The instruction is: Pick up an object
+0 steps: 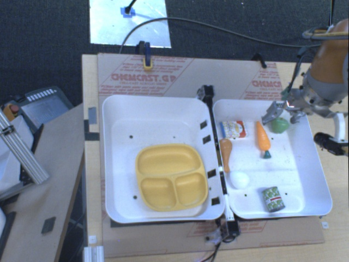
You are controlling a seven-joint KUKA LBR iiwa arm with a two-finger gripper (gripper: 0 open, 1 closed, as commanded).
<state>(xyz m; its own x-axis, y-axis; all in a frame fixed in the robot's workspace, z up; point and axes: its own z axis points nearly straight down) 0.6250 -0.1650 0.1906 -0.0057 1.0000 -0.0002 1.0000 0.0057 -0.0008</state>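
Two white bins (158, 105) on a cardboard-covered bench (229, 72), dark carpet beyond, fingers (283, 112) spread open, holding nothing.

Smooth, glossy white plastic bins (163, 108); glossy yellow plastic tray (172, 176); matt brown cardboard sheet (180, 72) beneath; shiny metal plate (109, 15) upper left; rough dark carpet (43, 37).

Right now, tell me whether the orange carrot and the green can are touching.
Apart. The camera view shows bare white bin floor between the carrot and the can.
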